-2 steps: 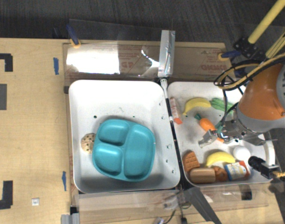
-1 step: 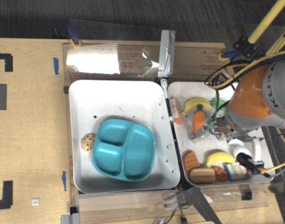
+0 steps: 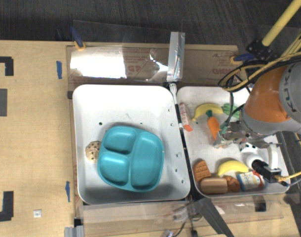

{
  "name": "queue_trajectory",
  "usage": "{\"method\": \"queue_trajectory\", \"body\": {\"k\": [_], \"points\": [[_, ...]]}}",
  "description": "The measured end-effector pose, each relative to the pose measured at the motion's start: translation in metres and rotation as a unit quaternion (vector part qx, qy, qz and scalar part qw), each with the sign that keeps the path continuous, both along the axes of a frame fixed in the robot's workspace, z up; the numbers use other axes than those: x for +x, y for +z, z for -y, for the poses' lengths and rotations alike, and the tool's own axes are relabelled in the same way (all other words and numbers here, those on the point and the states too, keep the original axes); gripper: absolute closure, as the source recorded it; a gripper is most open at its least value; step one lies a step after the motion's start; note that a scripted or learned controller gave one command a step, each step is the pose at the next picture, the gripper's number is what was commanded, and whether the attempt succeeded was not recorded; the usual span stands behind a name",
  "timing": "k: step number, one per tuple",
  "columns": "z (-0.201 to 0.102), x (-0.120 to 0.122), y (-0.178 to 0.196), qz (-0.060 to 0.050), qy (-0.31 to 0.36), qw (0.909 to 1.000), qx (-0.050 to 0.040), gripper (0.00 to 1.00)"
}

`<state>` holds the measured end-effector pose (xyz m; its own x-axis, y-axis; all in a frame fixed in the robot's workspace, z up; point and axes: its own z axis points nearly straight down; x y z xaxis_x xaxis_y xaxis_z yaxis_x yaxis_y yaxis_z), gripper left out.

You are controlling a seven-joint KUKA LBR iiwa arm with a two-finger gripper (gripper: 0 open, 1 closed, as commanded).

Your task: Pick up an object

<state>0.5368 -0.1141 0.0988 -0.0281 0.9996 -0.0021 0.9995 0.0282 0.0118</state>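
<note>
- Gripper (image 3: 224, 138): reaches down into the right bin (image 3: 274, 194); whether it is parted or closed cannot be told.
- Carrot (image 3: 213, 127): lies just left of the gripper, touching or nearly so.
- Banana (image 3: 207, 110): beyond the carrot.
- Teal tray (image 3: 131, 157): in the left bin (image 3: 121, 100), cookie (image 3: 93, 151) at its left edge.

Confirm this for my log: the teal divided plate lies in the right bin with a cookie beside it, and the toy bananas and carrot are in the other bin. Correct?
Not quite. The camera view shows the teal divided plate in the left bin, not the right one. The cookie does sit beside it, and the bananas and carrot are in the other bin.
</note>
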Motion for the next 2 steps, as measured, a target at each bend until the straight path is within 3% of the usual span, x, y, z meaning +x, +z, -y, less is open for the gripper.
{"method": "queue_trajectory", "body": {"k": [1,2], "points": [[-0.066,0.033,0.089,-0.002,-0.019,0.9998,0.0021,1.00],[-0.141,-0.016,0.137,-0.005,-0.058,0.9983,0.0030,1.00]]}}
